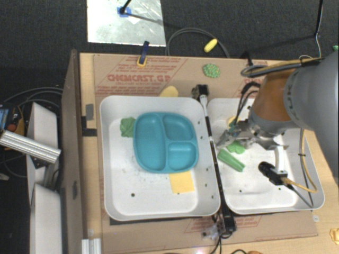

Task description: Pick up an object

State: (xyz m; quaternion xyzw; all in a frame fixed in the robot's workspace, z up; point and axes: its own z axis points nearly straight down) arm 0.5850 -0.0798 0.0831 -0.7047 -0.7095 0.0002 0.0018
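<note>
Camera view: gripper [228, 137] low over the left part of the right bin [254, 201], close to the wall it shares with the left bin [108, 157]. Whether the gripper is wide or narrow cannot be told; the wrist hides it, and nothing is seen held. Likeliest target is the green block [231, 161], lying flat and slanted on the bin floor just below the gripper in this view, near it; contact cannot be judged. A smaller green piece [238, 148] sits between block and gripper, partly under the wrist. A yellow bit [232, 121] shows just above the gripper. Left bin holds a blue plate [165, 142], a yellow square [182, 183] and a green leaf [127, 126], all well apart from the gripper. Risks, as judged: block lies aslant, so a closing grip off its axis may push it aside instead of clamping it; the two green things are close, so one may jam against the other; the nearby wall leaves little room and could be struck.
</note>
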